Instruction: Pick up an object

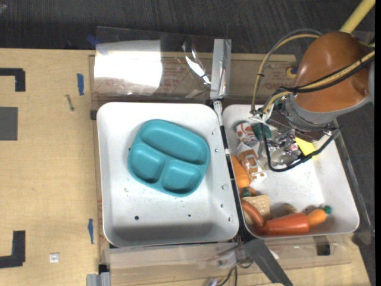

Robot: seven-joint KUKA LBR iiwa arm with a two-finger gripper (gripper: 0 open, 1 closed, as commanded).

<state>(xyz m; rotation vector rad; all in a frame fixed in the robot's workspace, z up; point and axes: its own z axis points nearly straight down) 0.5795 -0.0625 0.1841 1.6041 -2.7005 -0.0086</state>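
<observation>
We note the left bin (113,177) carries a teal three-compartment plate (168,155) near its centre, with bare white floor on every side and the widest open margin along the near wall. In the right bin (339,183), toy food crowds the left wall and near edge: a printed carton (250,162) and orange piece (240,173) against the divider, then a toast slice (257,205), a red-orange sausage (286,224) and a carrot (318,214) along the front, leaving the middle and right floor open. The gripper (280,145) hangs low over the far-left part of this bin beside the carton, its tip lost in cables and glare, so we cannot tell its opening or whether it holds anything.
</observation>
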